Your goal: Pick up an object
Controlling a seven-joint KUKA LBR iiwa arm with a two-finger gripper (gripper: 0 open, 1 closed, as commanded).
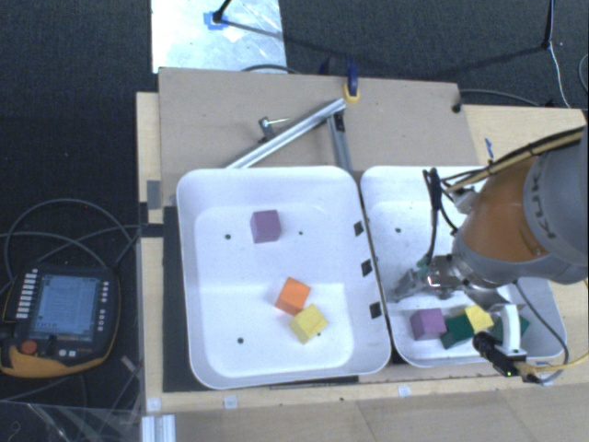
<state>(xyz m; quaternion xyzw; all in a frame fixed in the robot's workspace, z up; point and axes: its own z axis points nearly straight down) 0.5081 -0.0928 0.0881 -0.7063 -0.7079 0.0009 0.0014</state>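
The left bin (198, 247) holds a purple cube (265, 226) near its back, with an orange cube (293, 295) and a yellow cube (309, 323) touching each other toward its front. In the right bin (391, 210) a purple cube (427, 323), a dark green block (456, 333) and a yellow block (478, 319) sit bunched at the front. My gripper (419, 284) hangs low in the right bin, just behind and slightly left of that purple cube. The grey and orange arm (515, 224) hides much of the right bin.
A metal rod (290, 134) lies on the brown board behind the bins. A teach pendant (60, 316) with cables sits on the floor to the left. Cables (433, 210) loop down from the wrist over the right bin's back.
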